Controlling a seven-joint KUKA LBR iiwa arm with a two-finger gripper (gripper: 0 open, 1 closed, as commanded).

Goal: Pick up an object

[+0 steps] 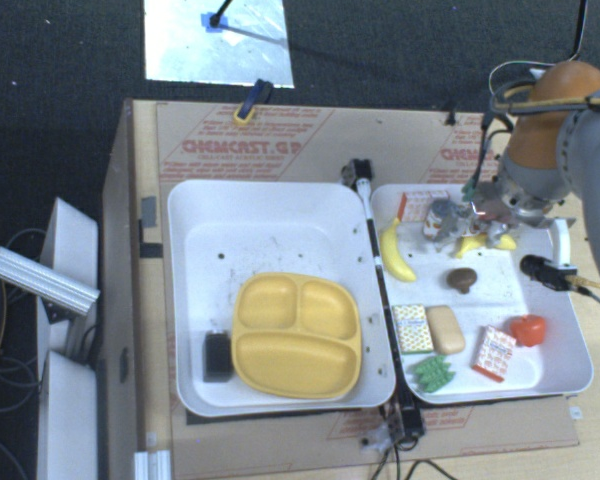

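Tool (472, 230) low in right bin (565, 373), over small yellow object (470, 245)

A: What is the hand (472, 230) hiding?
B: It's covering part of a yellow piece (470, 245) beside the banana (395, 254); its fingers are blurring together there.
A: And the arm (580, 133)?
B: The picture's right edge is cutting it off.

Light is even and fairly bright from overhead; the white bins (280, 208) read clean without blown highlights, and shadows under the yellow tray (298, 335) are soft and short. A shiny sheet (218, 26) on the dark floor beyond the bench (280, 138) throws pale glare. Focus is moderate throughout, fine print unreadable, small items slightly soft, with mild grain in dark areas.
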